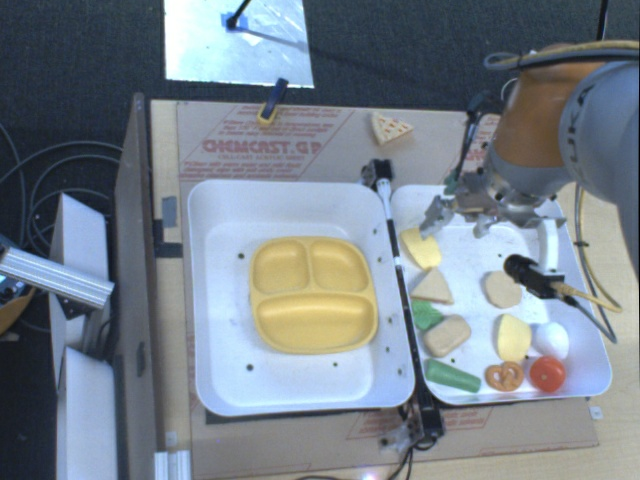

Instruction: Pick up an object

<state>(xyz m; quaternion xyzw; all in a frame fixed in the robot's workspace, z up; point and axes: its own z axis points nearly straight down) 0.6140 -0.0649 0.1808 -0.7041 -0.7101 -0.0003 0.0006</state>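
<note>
From the overhead camera the gripper hangs over the twelve o'clock end of the right bin, its two fingers spread apart with nothing between them, and the nearest pick looks to be the yellow wedge lying at about seven o'clock from it. I'd worry the fingers come down on that low, flat piece, skid off it and close on air. The tan triangle and green piece crowd it, so a push could jumble them.

Even, fairly bright overhead light washes the two white bins nearly flat, with soft shadows. The far foil sheet glares pale, and the whole view is slightly soft and grainy.
</note>
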